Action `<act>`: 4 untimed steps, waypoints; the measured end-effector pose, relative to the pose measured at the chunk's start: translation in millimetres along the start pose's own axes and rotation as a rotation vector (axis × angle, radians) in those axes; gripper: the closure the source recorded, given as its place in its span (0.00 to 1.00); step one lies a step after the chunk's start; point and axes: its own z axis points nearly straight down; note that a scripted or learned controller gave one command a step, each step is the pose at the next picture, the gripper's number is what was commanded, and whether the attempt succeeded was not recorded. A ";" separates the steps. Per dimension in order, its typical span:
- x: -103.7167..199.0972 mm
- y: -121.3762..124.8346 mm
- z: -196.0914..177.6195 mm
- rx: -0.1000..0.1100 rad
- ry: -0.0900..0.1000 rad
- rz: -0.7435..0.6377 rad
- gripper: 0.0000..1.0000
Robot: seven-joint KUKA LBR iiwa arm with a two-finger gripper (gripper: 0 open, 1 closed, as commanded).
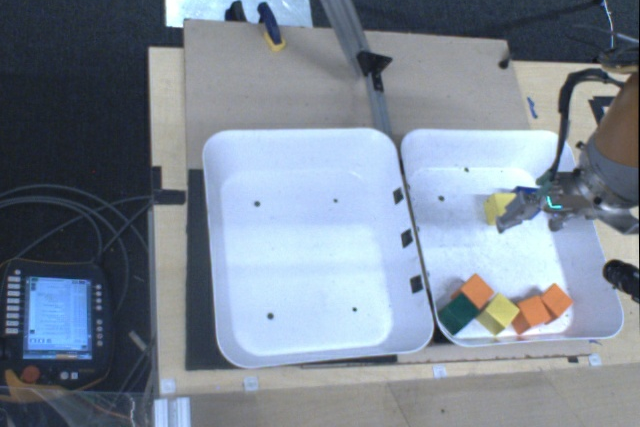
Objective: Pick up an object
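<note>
While the gripper point(522, 212) sits low in the right bin point(440, 155) at centre right of frame, touching a yellow block point(496, 207), its grasp state cannot be told, so the pick-up looks unfinished, lift remaining.

A single camera hangs above the bench point(330, 80) and looks down at a slant, far enough off to take in both white bins whole; the left bin point(225, 165) sits near the middle of the frame and the right bin point(440, 150) toward the right edge; the bench's far edge lies toward the top, its near edge at the bottom; dark floor borders the bench at the left and top, where a pendant point(50, 315) lies; the arm point(615, 140) enters from the right, cropped; small detail there is probably too blurred to read.
</note>
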 end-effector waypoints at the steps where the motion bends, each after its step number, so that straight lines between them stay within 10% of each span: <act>1: -1.1 1.1 41.5 0.004 0.000 0.001 0.00; 3: -1.8 4.0 102.0 0.002 0.000 0.001 0.00; 4: -2.1 5.2 90.0 -0.002 -0.001 -0.001 1.00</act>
